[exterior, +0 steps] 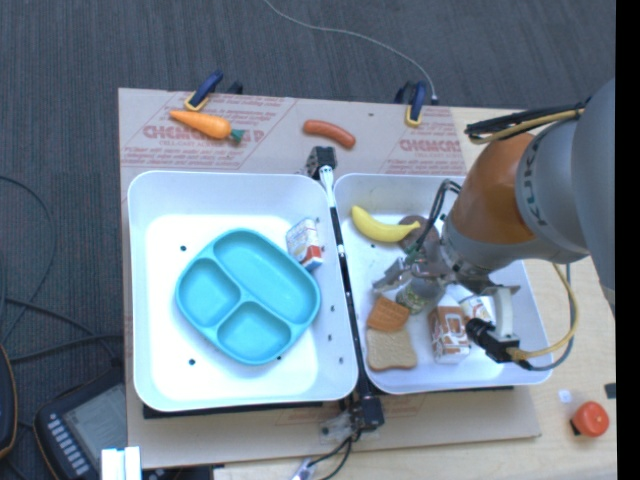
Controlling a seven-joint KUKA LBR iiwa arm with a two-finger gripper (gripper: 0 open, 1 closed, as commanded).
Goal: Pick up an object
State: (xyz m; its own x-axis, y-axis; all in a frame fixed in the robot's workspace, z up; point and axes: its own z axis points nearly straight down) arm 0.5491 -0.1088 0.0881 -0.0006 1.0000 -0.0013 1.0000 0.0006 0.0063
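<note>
Nearest the camera, out on the bare bench, sits a small orange round thing (590,420), well apart from everything else. Moving in, over the near rim of the right bin (440,385): a slice of toast (390,350) lies flat in the near left corner, and a small printed carton (450,333) stands just beside it. An orange wedge (388,315) is touching the toast's far edge.

And here I am, my claw (412,276) down in the middle of the right bin, just beyond that wedge and carton. Whether it is apart or together, I cannot tell; the metal blurs into clutter there, and I see nothing clearly clamped in it.

Across the divider, the left bin (140,268) holds a blue divided plate (248,296), with a little milk carton (306,243) by its far right side.

Farther along in my bin, a banana (385,226) lies near the far wall, close to my claw.

Beyond both bins, on the cardboard sheet (270,108), a sausage (329,133) and a carrot (202,124) rest apart.
</note>
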